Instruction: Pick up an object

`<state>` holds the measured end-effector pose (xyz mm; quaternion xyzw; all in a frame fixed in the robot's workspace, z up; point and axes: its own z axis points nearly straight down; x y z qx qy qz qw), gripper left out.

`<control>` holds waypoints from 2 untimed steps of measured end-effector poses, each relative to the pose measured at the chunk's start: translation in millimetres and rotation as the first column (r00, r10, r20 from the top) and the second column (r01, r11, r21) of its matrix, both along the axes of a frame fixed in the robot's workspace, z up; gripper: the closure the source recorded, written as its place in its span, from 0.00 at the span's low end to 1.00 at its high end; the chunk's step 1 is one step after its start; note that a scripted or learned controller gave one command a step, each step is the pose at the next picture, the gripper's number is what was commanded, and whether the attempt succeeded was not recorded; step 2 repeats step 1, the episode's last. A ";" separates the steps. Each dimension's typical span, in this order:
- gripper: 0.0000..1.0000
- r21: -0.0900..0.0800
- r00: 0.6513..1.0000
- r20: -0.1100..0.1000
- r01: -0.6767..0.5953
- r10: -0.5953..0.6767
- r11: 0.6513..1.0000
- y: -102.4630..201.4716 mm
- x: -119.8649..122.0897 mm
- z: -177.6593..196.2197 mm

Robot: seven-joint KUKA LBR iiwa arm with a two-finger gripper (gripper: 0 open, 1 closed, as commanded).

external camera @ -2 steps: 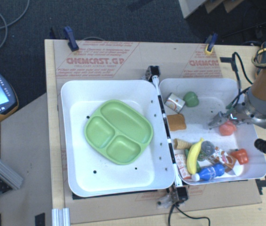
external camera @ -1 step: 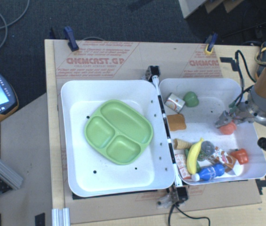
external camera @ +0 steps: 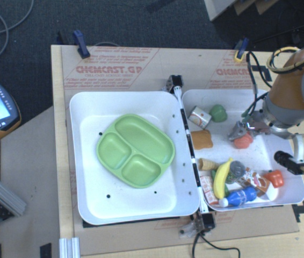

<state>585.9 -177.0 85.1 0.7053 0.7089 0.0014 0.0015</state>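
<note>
My gripper (external camera: 241, 130) hangs low in the right bin (external camera: 259, 97), reaching in from the right under the orange wrist band. A small red-orange rounded object (external camera: 243, 141) lies directly beneath and against its tip. Whether that object is gripped is hidden by the wrist. A green ball (external camera: 218, 112) and a small white and brown box (external camera: 199, 116) lie to its left near the bin's back. A brown square piece (external camera: 202, 140) rests by the divider.
The right bin's front holds a banana (external camera: 221, 179), a cone (external camera: 205, 164), a blue bottle (external camera: 237, 198), a grey item (external camera: 236, 171) and red packets (external camera: 273, 179). A green divided plate (external camera: 136, 150) lies in the left bin (external camera: 87, 117).
</note>
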 end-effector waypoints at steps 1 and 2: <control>1.00 0.001 1.000 0.001 -0.002 0.002 1.000 65.8 17.7 0.5; 1.00 0.001 1.000 0.001 -0.002 0.002 1.000 65.8 17.7 0.5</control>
